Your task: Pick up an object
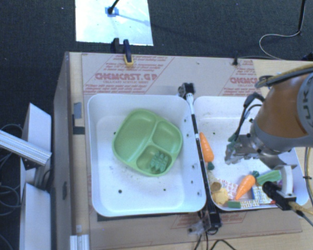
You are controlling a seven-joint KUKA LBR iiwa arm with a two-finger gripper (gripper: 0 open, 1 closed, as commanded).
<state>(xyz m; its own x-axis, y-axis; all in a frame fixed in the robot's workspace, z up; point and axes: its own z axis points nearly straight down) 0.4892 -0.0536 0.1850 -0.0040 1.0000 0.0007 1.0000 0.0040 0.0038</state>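
My gripper [233, 153] hangs over the middle of the right bin [219, 113], on the grey arm with its orange band [284, 108]. An orange toy carrot [206, 147] lies just left of the gripper, along the divider between the bins. A second carrot [245, 186] lies near the bin's front edge, below the gripper. Beside it are a green piece [268, 177], a yellow piece [220, 196] and a printed flat packet [258, 194]. Nothing is visibly held.
The left bin [107, 191] holds a light green divided plate [141, 134] with a small green toy [157, 163] in its front compartment. A black clamp and rod [188, 95] run along the divider. Cables trail at the right.
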